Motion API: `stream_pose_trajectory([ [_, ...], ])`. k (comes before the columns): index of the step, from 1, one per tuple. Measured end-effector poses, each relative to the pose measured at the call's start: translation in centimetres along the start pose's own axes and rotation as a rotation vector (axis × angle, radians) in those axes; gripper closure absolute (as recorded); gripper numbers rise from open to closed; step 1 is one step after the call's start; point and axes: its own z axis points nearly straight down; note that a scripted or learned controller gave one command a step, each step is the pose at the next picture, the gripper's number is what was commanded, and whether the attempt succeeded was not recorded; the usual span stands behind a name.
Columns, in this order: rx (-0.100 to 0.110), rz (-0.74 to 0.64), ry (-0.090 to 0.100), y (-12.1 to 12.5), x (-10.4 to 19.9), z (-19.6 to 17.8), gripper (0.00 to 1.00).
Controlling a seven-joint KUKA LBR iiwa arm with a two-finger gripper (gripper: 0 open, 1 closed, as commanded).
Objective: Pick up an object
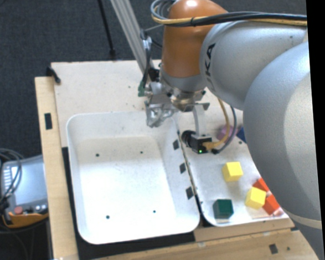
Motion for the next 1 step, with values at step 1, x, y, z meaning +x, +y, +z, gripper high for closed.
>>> stream_pose_trajectory([
  [1, 0.002, 0.002, -0.003, -0.09, -0.29, -0.02, 0.0],
])
